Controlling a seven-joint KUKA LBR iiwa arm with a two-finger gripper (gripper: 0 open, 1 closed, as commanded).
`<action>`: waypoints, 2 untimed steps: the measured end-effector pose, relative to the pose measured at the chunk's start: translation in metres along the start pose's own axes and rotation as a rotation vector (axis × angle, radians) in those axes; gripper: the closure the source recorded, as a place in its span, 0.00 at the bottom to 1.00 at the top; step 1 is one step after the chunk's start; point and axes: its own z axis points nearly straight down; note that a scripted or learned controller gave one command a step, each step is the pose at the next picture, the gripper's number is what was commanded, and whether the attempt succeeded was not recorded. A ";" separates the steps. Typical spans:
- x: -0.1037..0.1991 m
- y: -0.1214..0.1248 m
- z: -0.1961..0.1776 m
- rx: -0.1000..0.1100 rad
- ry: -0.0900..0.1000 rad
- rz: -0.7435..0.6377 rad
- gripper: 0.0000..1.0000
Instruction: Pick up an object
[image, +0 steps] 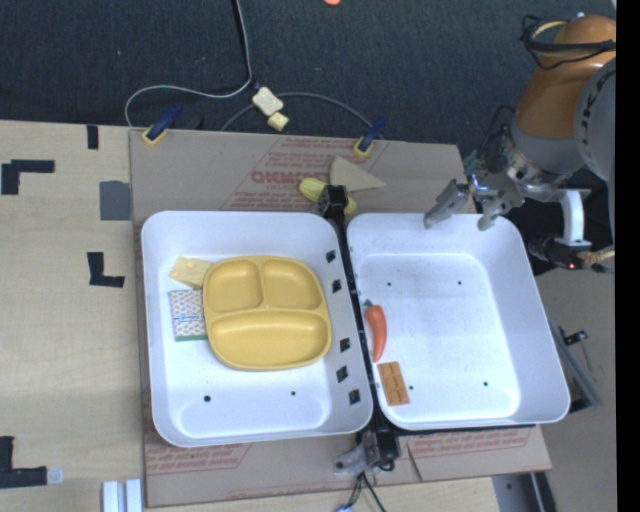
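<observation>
Nearest the camera, a black clamp (368, 455) w/ metal bits sits at the front end of the seam between the two bins, on a brown cardboard sheet (280, 165) w/ red print that lies under both. Right bin (540, 330): shallow, white, glossy plastic, rounded corners, a few small dark dots on the floor. In it, close to the left wall, a small flat orange rectangular block (392, 383), and just behind that an orange carrot-shaped toy (376, 331), tapered, smooth, lying along the divider. Left bin (160, 400): same make, holds a yellow three-compartment plate (267, 312), matte plastic w/ rounded edges, taking up most of the middle. Tucked at the plate's left edge, a small patterned white packet (186, 313) and a pale yellow wedge (188, 269) behind it, both partly under the rim. Further back, beyond the right bin's far rim, the gripper (462, 208) hangs over the rim w/ its two grey fingers spread apart, nothing between them, touching nothing; well apart from carrot and block. Grey arm w/ orange band (560, 95) rises behind on the right. At the back, blue-yellow clips (160, 127) pin the cardboard, and a white cable (240, 45) w/ a connector trails on dark carpet.
</observation>
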 end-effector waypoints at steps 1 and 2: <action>0.079 -0.062 0.050 0.009 0.004 -0.004 0.00; 0.105 -0.083 0.047 0.002 0.001 -0.002 0.00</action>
